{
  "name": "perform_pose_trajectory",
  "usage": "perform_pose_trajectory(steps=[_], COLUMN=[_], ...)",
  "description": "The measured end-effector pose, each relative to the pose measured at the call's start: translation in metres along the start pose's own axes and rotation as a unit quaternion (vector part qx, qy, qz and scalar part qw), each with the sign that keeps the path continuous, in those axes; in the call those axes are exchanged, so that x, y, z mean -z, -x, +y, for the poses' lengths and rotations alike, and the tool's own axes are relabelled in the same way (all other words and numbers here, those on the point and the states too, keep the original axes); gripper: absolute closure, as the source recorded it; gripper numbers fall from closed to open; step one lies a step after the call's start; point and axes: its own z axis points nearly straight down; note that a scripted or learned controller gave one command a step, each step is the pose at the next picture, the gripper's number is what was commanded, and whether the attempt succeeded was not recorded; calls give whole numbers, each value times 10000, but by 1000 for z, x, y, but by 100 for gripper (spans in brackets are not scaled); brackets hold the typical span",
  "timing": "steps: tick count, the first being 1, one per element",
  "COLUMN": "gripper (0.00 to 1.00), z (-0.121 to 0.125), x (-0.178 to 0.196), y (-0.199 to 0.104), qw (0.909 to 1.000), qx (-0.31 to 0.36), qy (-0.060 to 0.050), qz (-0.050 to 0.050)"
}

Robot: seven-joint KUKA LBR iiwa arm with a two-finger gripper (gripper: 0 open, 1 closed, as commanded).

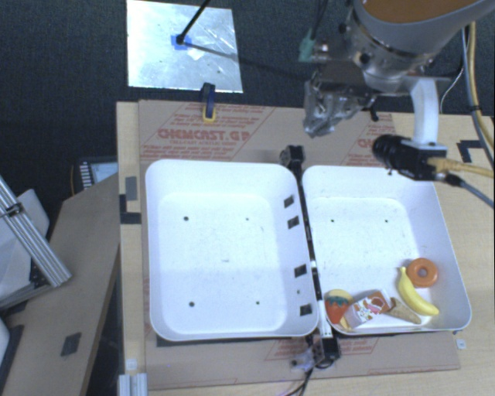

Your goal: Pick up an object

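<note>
Bench (128,232): tan board carrying both bins, well below the jaws.

Arm (402,23): grey with orange band, reaching in at the upper right, raised above the far edge of the bins.

Left bin (166,178): white, shallow, below and to the left of the jaws.

Right bin (371,186): white, shallow, directly below the jaws; contents gathered in its near corner, well apart from the jaws.

Gripper (325,116): metallic, hanging above the far rim between the two bins; whether the jaws are released or clenched cannot be told, nothing seen between them.

Banana (415,296): yellow, near right corner.

Packet (369,309): red and white, lying beside the banana.

Orange ring (422,271): touching the banana's upper end.

Tomato (338,307): red-orange, leftmost of the cluster.
</note>
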Motion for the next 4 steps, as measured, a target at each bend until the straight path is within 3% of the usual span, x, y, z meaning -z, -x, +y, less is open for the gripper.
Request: perform_pose_trajectory(steps=[1, 2, 3, 4], gripper=[100, 100, 100, 0], z=[58, 108, 92, 93], x=[3, -167, -136, -137], y=[58, 98, 180, 174], qw=[10000, 10000, 10000, 10000], qx=[26, 36, 18, 59], qy=[20, -54, 18, 12], qz=[8, 2, -3, 12])
